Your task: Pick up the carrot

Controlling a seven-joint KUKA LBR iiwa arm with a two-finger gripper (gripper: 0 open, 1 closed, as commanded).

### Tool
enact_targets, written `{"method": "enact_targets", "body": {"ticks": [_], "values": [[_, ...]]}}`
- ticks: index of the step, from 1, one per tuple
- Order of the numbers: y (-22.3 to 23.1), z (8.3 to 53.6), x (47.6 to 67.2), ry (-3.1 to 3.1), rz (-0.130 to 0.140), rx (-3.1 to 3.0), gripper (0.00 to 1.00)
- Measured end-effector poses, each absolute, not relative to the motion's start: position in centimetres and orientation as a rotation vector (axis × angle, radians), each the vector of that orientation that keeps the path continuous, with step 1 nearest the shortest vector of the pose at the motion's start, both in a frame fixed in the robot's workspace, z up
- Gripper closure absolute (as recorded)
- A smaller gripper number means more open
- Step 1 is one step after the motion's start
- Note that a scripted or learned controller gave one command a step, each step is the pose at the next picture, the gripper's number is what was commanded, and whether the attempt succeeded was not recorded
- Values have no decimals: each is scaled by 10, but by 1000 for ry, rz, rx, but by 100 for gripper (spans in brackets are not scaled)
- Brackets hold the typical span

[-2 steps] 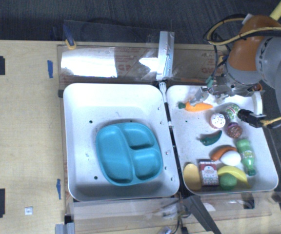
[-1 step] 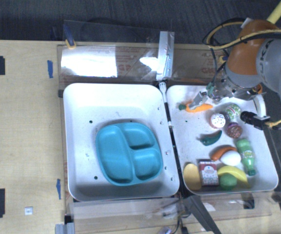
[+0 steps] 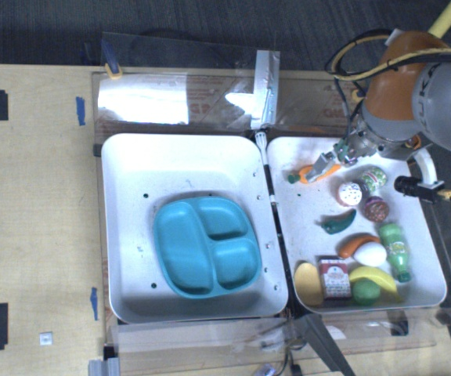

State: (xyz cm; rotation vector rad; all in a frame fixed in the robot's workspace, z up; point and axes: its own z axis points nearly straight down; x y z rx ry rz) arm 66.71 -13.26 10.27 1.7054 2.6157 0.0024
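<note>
Carrot (image 3: 313, 172): small, orange, with a green tip at its left end, lying tilted near the far left corner of the right bin (image 3: 284, 233). The gripper (image 3: 341, 155) sits at its right end; whether it is spread or pinching cannot be told. One carrot, two bins, one blue tray (image 3: 207, 245) with three compartments in the left bin (image 3: 124, 210). One yellow banana (image 3: 376, 277) lies by the right bin's near edge. The labels there are too small to read.
</note>
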Motion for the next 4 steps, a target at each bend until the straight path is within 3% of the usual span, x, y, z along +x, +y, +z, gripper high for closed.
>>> {"method": "enact_targets", "body": {"ticks": [1, 2, 3, 4], "values": [[-136, 91, 670, 2497, 8, 1902, 0], [-136, 92, 668, 2507, -2, 1905, 100], [-60, 219, 671, 2558, 16, 1800, 100], [-61, 227, 671, 2558, 15, 1799, 100]]}}
